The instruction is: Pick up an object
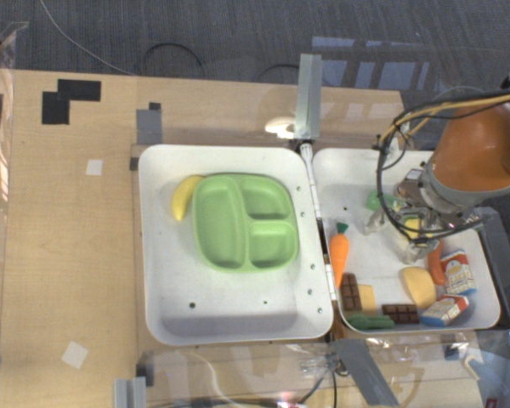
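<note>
My gripper [401, 228] hangs low over the middle of the right bin [357, 172], under the orange wrist band and a loop of cables. Toy food lies around it: a carrot [340, 252] to its left by the bin's wall, a small green piece [373, 201] at its upper left, and a yellow rounded item [418, 286] just below it. A red and white can [456, 270] and a small carton [443, 311] lie at the lower right. Nothing is visibly held.
Two chocolate bars [349, 291] [400, 314], a cheese piece [367, 297] and a green pod [371, 320] line the right bin's front. The left bin [161, 296] holds a green divided plate [242, 221] with a banana [184, 195] beside it.
</note>
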Controlling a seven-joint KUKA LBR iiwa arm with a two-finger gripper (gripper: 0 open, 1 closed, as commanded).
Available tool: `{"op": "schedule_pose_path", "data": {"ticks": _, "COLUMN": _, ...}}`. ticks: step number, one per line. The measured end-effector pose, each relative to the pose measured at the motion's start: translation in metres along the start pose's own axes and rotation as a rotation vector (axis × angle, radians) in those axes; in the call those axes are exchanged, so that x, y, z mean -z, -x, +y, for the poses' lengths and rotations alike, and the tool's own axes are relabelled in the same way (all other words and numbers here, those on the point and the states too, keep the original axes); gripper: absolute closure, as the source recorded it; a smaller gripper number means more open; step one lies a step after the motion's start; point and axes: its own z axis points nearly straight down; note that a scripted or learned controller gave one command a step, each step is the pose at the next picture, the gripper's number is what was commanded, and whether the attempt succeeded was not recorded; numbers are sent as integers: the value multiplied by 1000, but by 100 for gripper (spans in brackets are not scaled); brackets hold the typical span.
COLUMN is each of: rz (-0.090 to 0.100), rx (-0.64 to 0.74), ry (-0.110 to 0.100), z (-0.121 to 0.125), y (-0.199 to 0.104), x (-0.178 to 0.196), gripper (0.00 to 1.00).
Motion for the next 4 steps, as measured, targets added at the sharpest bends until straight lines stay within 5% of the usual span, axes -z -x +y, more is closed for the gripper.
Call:
{"op": "schedule_pose_path", "data": {"ticks": 2, "rz": -3, "rx": 319, "ry": -4, "z": 12, "y": -31, "x": 1, "gripper": 0}}
{"op": "schedule_pose_path", "data": {"ticks": 3, "rz": -1, "rx": 413, "ry": 5, "z": -36, "y": -1, "x": 2, "gripper": 0}}
{"op": "schedule_pose_path", "data": {"ticks": 4, "rz": -11, "rx": 652, "ry": 6, "z": -36, "y": -24, "x": -1, "gripper": 0}}
